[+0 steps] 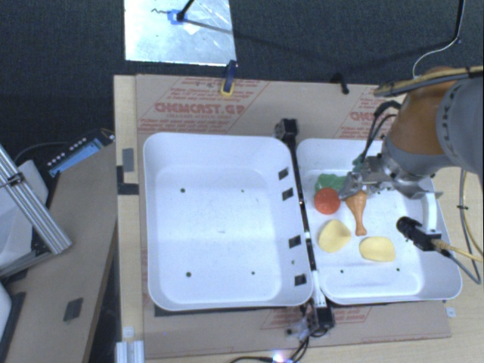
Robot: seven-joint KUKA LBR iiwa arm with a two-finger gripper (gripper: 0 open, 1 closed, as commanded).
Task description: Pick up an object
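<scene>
The right white bin [393, 282] holds a few toy foods. A red tomato-like ball [327, 200] lies near its left wall, with a green piece [329, 181] just behind it. A tan drumstick [359, 213] lies lengthwise in the middle. Two yellow pieces, one [333, 236] left and one [376, 249] right, lie toward the front. My gripper [357, 183] hangs low over the bin's back half, right at the drumstick's upper end and beside the green piece. The wrist hides its tips.
The left white bin [219, 138] stands beside the right one, with black clips [291, 195] along the shared wall. A black fitting [412, 231] with a yellow cable juts from the arm over the right bin. A silver sheet [180, 21] lies beyond the bench.
</scene>
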